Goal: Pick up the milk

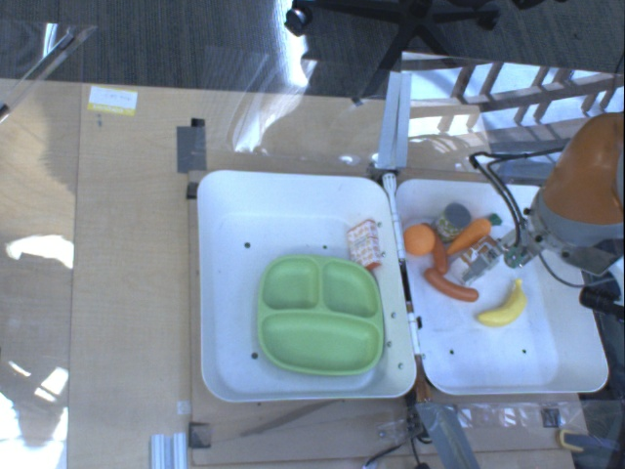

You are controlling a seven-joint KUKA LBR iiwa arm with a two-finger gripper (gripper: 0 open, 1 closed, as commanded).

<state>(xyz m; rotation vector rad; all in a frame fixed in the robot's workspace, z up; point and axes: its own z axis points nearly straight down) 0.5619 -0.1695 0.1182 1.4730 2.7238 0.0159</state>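
Observation:
The milk (pixel 365 242) is a small pink-and-white patterned carton. It lies in the left bin (pixel 225 291) near the right wall, just beyond the far right corner of a green divided plate (pixel 319 314). My gripper (pixel 480 259) is in the right bin (pixel 576 360), low over the toy food, between a carrot (pixel 470 234) and a red sausage (pixel 451 285). The bin wall and roughly a hand's width separate it from the milk on its left. Nothing visibly sits in its grasp.
In the right bin an orange (pixel 420 239) lies by the left wall, a grey tin (pixel 454 217) behind the carrot, and a banana (pixel 504 307) toward the front. The divider (pixel 402 281) between the bins runs between gripper and milk.

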